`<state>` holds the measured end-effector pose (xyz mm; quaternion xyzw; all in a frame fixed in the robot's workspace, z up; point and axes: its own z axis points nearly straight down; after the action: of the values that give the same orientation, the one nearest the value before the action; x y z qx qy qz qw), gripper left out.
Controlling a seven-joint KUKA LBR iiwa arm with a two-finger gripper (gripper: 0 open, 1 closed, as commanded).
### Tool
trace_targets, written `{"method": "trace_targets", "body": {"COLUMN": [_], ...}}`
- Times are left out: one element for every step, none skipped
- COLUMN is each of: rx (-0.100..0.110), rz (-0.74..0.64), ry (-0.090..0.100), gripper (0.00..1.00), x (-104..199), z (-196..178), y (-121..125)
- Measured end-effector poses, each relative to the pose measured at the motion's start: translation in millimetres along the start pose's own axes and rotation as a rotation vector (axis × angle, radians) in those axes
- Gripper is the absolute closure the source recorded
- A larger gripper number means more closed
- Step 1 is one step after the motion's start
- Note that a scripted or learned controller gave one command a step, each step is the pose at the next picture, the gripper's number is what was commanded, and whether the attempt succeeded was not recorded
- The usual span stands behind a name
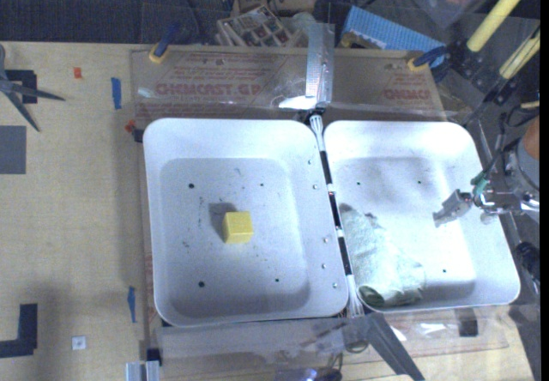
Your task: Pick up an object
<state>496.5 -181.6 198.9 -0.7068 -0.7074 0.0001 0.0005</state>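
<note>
Left bin (171, 156) holds a yellow block (238, 226) mid-floor; hand (452, 208) hovers over right bin (446, 143), grip unclear.

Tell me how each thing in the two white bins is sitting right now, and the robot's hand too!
yellow block: lying flat on the left bin floor, alone, untouched.
rolled cloth: lying on its side in the right bin, against the divider-side wall.
end effector: over the right bin, apart from the cloth, holding nothing I can see.
</note>
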Motion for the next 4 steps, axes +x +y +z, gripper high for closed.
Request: {"method": "trace_targets", "body": {"rx": [-0.001,-0.005,-0.007,0.001], "rz": [0.761,1.212,1.212,1.355], "ry": [-0.002,0.002,0.003,-0.001], "gripper": [0.00,0.00,1.00,1.00], "x": [-42.9,-13.1,-13.6,-37.5], "z": [-5.9,111.9,101.3,26.7], "y": [3.1,-15.9,-15.1,-17.4]}}
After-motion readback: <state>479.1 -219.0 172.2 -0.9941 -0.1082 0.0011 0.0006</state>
